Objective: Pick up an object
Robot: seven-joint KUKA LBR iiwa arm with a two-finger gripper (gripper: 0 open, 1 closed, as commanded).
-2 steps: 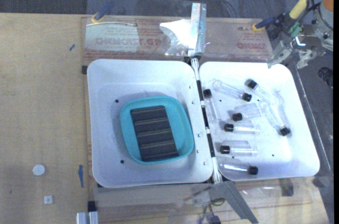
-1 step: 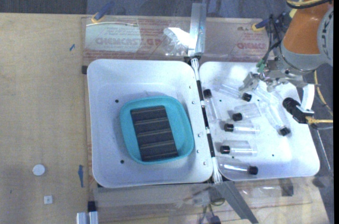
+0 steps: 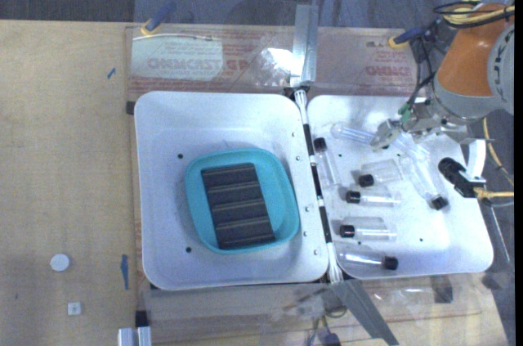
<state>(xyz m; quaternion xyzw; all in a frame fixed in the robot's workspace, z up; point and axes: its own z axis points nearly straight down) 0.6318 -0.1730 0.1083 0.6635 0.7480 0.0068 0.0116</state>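
Note:
Several clear vials with black caps lie scattered in the right bin (image 3: 458, 250). One vial (image 3: 381, 175) is near the bin's middle, another (image 3: 365, 231) lies lower down, and a third (image 3: 365, 259) rests by the front wall. My gripper (image 3: 392, 134) hangs low over the upper right part of this bin, above a clear vial (image 3: 350, 132) and other clear plastic pieces. Nothing can be seen held in it.
The left bin (image 3: 159, 132) holds a teal tray (image 3: 278, 197) with a dark ridged insert (image 3: 237, 205). A metal divider (image 3: 305, 50) stands behind the gap between the bins. The arm with its orange band (image 3: 466, 58) comes in from the upper right.

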